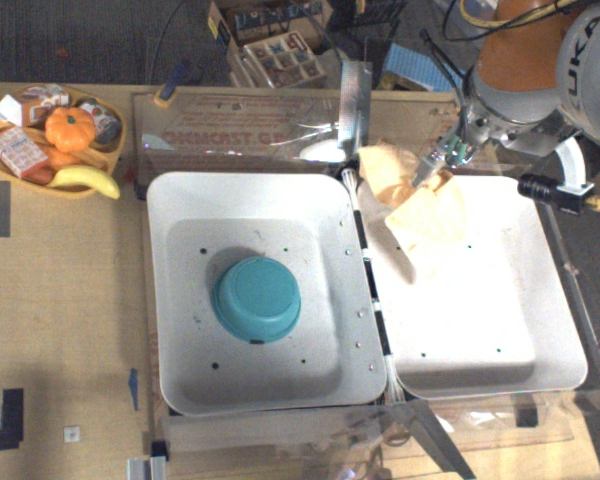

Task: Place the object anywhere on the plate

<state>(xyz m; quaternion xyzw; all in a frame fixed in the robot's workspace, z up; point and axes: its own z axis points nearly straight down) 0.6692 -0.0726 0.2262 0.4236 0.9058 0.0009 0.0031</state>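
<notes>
A teal plate (259, 299) sat upside-down-looking in the left white bin (180, 218), a bit toward 7 o'clock from the middle of the picture. The right white bin (500, 318) lay just beside it. Farther back, at about 1 o'clock, a pale yellow cloth (425, 218) hung over the right bin's back left corner. The gripper (427, 173) was at the cloth's top edge, and its fingers looked pinched on the cloth. The cloth was well apart from the plate. Far off at 10 o'clock was a basket of toy food (52, 140).
</notes>
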